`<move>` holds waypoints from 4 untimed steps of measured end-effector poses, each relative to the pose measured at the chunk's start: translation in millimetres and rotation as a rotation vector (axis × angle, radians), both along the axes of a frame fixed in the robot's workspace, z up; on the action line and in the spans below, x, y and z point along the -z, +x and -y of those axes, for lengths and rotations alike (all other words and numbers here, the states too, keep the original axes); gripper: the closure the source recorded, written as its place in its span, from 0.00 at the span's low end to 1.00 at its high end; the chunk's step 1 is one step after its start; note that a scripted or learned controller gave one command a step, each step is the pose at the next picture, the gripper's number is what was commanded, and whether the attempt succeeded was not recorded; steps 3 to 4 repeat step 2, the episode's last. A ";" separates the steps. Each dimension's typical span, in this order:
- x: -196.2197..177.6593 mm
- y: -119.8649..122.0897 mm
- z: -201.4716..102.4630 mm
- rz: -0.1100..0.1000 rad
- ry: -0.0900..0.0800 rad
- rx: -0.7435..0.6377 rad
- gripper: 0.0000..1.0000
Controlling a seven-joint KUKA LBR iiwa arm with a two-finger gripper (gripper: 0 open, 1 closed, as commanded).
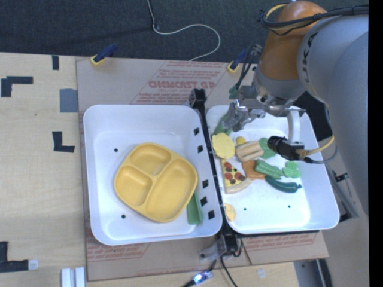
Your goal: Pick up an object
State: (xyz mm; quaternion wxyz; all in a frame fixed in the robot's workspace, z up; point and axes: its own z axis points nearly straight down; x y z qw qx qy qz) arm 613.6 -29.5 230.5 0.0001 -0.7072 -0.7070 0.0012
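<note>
My gripper (238, 116) hangs over the back left corner of the right bin (311, 214), under the grey and orange wrist. A green piece (221, 124) lies just to its left, against the bin wall. In front of the gripper lies a heap of toy food: a yellow disc (222, 145), a tan bun (249, 150), a pizza slice (233, 176), an orange piece (254, 171), a green pod (269, 169), a dark green pod (283, 185) and a broccoli floret (291, 170). Nothing shows as held.
The left bin (102, 130) holds a yellow divided plate (157, 181) and a green stick (194, 209) by its right wall. A small yellow piece (229, 212) lies at the right bin's front left. A black part (281, 146) juts over the heap.
</note>
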 end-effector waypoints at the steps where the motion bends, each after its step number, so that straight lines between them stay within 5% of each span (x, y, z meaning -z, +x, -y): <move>1: 17.6 3.4 -8.8 -0.001 0.000 -0.002 1.00; 4: 11.4 12.1 -2.7 0.001 0.001 -0.002 1.00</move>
